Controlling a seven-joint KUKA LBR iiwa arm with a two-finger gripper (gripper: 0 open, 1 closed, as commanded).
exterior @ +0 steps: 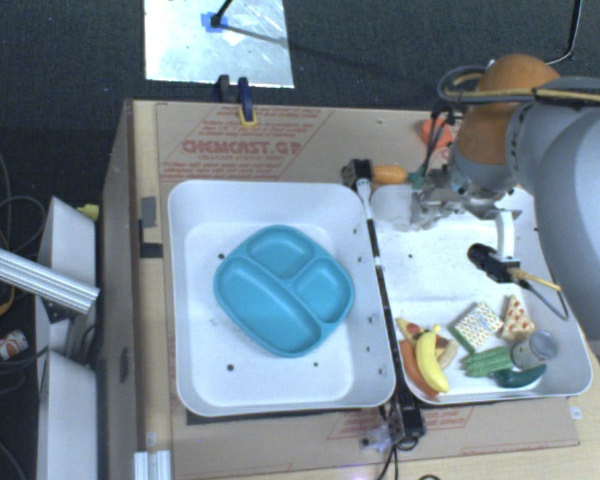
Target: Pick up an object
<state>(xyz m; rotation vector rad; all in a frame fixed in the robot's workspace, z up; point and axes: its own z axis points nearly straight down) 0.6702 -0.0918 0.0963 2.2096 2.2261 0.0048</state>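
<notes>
My gripper (427, 211) hangs low over the far left corner of the right bin (432, 268), with bare white floor beneath it. Nothing can be seen in its grasp. The loose objects lie apart from it, along the bin's near edge: a yellow banana (429, 359) beside an orange carrot (410, 353), a checkered block (477, 323), a waffle-like cracker (517, 318), green vegetables (492, 361) and a small grey can (536, 348).
The left bin (195, 268) holds a blue divided plate (283, 289). A small orange piece (389, 175) sits just beyond the bins' far rims by the divider. My grey arm (565, 168) covers the right bin's far right side.
</notes>
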